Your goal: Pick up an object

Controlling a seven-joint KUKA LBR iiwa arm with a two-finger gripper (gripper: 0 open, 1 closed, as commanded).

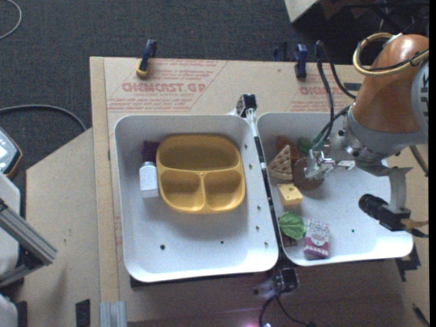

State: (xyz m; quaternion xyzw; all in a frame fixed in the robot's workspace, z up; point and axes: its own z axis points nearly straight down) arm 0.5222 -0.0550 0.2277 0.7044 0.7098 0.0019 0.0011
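On top of the bench [170, 80] sit two white bins side by side. The left bin [197, 251] has a big yellow plate [200, 172] in it. The plate has three parts. Just to the left of the plate stands a small white bottle [148, 180], and it touches the plate's edge. A dark purple thing [150, 148] lies right behind the bottle.

The right bin [354, 240] has the small toys in it. A toy waffle slice [281, 163] lies near the bin's left wall. A yellow cheese block [291, 195] sits just in front of it. Farther to the front lies a green leaf [292, 224], and a pink and white box [317, 239] lies right beside the leaf. A dark brown round thing [310, 181] sits between the waffle and the arm. A bit of something green [304, 144] shows near the back of the bin.

The arm [392, 94] comes in from the right side. It is grey with a big orange part. Its gripper [317, 166] is low in the right bin, right over the brown round thing and close to the waffle slice. The gripper is small and blurry, so I cannot tell if it is open, closed, or holding something.

A black part [381, 211] of the arm hangs over the right side of that bin.
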